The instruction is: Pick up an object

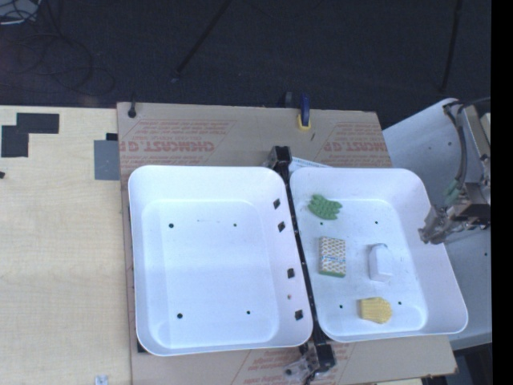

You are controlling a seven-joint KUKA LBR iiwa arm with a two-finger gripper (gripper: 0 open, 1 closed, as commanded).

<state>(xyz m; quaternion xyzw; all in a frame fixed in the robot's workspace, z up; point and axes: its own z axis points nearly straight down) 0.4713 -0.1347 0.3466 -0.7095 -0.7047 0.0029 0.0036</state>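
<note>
hovering at the right bin's edge
my fingers (pixel 439 229) sit over the right bin (pixel 439 295) rim; can't tell their opening. board print unreadable.

Red repeated print on brown board (pixel 240 139) under bins, upside down, reads roughly "CHEMCAST GP"; not fully legible.
</note>
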